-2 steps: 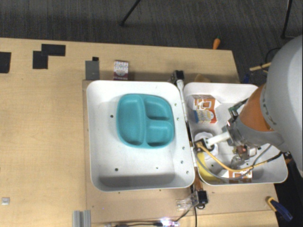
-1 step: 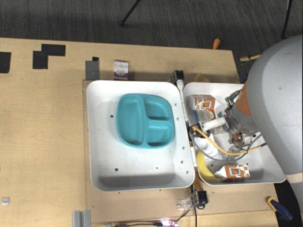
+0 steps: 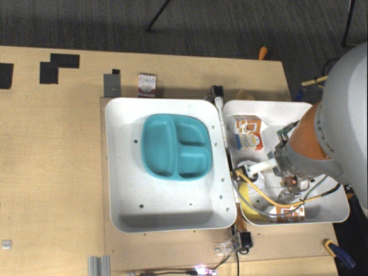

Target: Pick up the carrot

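The arm reaches in from the right over the right bin (image 3: 328, 214). My gripper (image 3: 286, 183) hangs low in that bin's middle, pointing down among the items. The wrist and cables hide what lies directly under it. Beside the gripper on the left lies a yellow rounded item (image 3: 247, 197). Just below it, at the bin's front wall, is a small brown and white labelled item (image 3: 291, 213). A white and orange carton (image 3: 247, 132) lies at the bin's back left, apart from the gripper.
The left bin (image 3: 123, 211) holds a teal divided plate (image 3: 175, 145) toward its back. A small patterned cube (image 3: 147, 84) and a grey block (image 3: 112, 84) stand on the bench behind that bin. A ridge separates the two bins.
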